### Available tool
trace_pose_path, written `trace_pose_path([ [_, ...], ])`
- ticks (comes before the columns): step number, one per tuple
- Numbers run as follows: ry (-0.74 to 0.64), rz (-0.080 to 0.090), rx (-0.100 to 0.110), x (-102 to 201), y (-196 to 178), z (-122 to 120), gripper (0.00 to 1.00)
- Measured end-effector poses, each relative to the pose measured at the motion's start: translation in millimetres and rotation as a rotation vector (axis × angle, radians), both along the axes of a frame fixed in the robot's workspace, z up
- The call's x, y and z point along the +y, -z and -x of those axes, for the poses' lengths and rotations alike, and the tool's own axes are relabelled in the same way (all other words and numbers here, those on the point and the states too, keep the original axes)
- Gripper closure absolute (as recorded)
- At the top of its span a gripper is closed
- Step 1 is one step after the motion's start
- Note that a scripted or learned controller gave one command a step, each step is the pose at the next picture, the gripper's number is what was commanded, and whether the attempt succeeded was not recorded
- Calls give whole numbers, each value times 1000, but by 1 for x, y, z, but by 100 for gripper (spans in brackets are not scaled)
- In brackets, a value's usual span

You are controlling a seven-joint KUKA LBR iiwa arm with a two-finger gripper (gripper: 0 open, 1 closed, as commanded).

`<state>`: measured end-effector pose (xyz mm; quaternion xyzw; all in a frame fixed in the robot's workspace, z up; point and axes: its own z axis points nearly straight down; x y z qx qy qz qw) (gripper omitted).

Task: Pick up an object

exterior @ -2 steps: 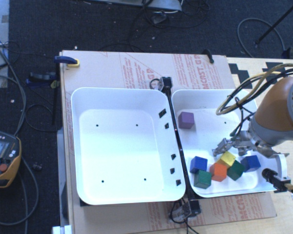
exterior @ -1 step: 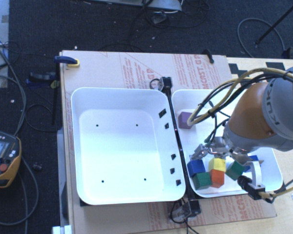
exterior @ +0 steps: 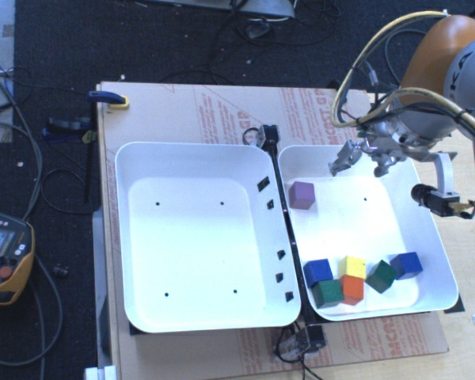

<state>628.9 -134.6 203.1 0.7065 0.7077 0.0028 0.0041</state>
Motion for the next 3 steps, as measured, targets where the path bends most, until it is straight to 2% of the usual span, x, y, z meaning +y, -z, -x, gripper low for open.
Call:
trace_pose_path([
  [1, 1, 0, -3, 7, 93, -10, 0],
  [3, 3, 0, 2, 8, 97, -7, 0],
])
